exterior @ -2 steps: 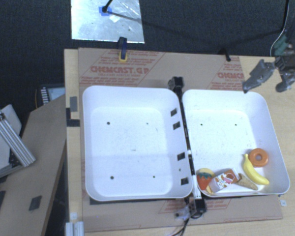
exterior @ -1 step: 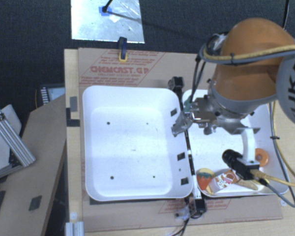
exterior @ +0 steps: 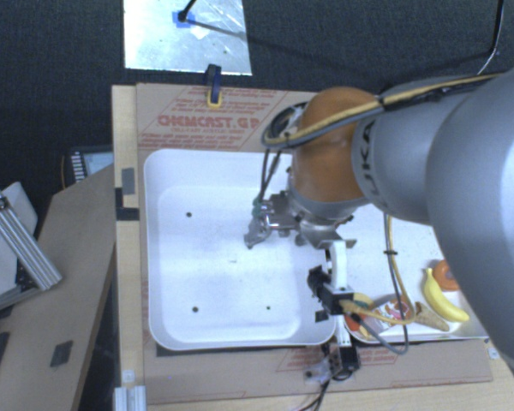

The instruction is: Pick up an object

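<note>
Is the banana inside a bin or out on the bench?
Inside. The banana lies in the right white bin, beside other small objects, partly hidden by the arm.

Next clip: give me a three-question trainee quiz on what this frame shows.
1. True or false: the banana lies in the left bin.
2. Which bin is nearer the view's right edge: A) left bin, B) right bin?
3. Fill in: the band above the arm's wrist is coloured ____.

Key: 1 false, it lies in the right bin. 2 B. 3 orange.
</note>
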`<state>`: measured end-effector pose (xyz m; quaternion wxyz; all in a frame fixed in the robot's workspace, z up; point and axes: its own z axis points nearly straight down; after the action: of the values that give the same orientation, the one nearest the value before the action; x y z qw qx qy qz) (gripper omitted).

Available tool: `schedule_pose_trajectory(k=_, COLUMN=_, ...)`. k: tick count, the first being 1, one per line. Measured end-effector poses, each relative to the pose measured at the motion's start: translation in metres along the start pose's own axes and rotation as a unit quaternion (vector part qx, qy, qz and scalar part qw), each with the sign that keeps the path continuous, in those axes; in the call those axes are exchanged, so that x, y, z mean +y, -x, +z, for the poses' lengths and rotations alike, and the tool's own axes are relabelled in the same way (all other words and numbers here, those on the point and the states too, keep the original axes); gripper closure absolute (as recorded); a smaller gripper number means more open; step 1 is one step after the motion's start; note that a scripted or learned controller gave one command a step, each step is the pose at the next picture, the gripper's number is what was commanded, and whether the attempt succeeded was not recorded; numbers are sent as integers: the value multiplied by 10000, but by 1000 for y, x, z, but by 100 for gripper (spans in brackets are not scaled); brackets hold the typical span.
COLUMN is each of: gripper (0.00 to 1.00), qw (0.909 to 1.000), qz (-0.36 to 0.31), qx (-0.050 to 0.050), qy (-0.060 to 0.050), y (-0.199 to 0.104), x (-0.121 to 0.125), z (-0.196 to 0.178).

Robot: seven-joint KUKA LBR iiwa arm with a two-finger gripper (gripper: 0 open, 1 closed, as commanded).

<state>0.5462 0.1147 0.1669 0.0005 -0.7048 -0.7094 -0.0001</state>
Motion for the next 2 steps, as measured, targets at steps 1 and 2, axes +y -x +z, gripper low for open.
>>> schedule_pose_trajectory(k=1, gripper=0, qw=10000, qz=-3, qx=2, qy=-9, y=-57, x=-13, z=81)
schedule_pose_trajectory(k=2, gripper=0, qw=10000, qz=9, qx=2, qy=-6, y=-121, x=-43, z=83)
